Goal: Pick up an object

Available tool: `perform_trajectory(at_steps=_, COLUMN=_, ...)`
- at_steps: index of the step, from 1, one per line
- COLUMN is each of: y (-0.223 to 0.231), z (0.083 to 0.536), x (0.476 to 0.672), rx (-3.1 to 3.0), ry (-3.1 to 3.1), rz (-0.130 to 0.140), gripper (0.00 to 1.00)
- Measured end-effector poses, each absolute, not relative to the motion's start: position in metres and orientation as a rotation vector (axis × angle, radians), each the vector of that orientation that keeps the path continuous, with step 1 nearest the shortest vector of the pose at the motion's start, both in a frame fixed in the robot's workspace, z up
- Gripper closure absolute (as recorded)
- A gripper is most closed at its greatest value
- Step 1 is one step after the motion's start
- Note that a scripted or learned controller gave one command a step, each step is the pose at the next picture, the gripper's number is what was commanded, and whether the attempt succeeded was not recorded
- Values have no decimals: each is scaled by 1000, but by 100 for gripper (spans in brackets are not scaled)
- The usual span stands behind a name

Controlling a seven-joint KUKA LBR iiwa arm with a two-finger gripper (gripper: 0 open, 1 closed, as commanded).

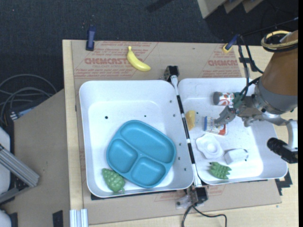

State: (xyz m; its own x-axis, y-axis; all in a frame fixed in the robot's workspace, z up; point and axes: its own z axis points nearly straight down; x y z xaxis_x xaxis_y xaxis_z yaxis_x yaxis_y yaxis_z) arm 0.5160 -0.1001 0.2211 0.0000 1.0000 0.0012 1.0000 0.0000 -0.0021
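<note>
Low over the right white plastic bin [265, 169], the grey arm's two-finger gripper [226, 120] reaches in from the right; its opening is unclear. Beneath it lies a small red-and-white packet [218, 129]. Beyond, a yellow toy banana [137, 60] rests on the cardboard-covered bench [113, 60].

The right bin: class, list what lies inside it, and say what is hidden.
Inside the right bin: a yellow piece, a white cup-like item, a green toy, a whitish object. The end effector covers part of a small red and blue item, so its shape is unclear.
</note>
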Motion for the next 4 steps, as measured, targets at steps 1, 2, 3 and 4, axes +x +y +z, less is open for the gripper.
perform_trajectory(at_steps=1, y=-131, z=85, x=548, rx=-2222, ry=-2221, rz=0, gripper=0)
perform_trajectory(at_steps=2, y=-145, z=85, x=603, rx=-2222, ry=-2222, rz=-1, gripper=0)
perform_trajectory(at_steps=3, y=-130, z=79, x=655, rx=-2211, ry=-2195, rz=33, gripper=0)
perform_trajectory(at_steps=4, y=-130, z=92, x=658, rx=-2215, ry=-2209, rz=22, gripper=100)
